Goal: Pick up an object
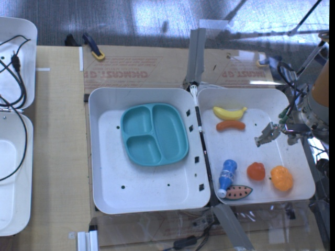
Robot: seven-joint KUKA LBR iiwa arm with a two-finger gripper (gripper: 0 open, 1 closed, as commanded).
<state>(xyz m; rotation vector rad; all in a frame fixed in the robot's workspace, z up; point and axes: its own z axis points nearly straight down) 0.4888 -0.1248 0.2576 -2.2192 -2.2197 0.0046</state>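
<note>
The right bin (293, 114) holds a yellow banana (229, 112) with an orange sausage (231, 125) just in front of it, both near the back. Toward the front lie a blue bottle (227, 174), a watermelon slice (239, 192), a red-orange tomato (256, 171) and an orange fruit (282, 178). My gripper (268, 135) hangs over the middle right of this bin, reaching in from the right, above the bin floor and apart from every object. Nothing is seen between its fingers.
The left bin (104, 156) carries a teal divided plate (154, 134). A grey divider bar (196, 51) stands behind the seam between the bins. White appliances with black cables (13, 61) sit at the far left. A blue-and-yellow clamp (93, 47) lies on the cardboard behind.
</note>
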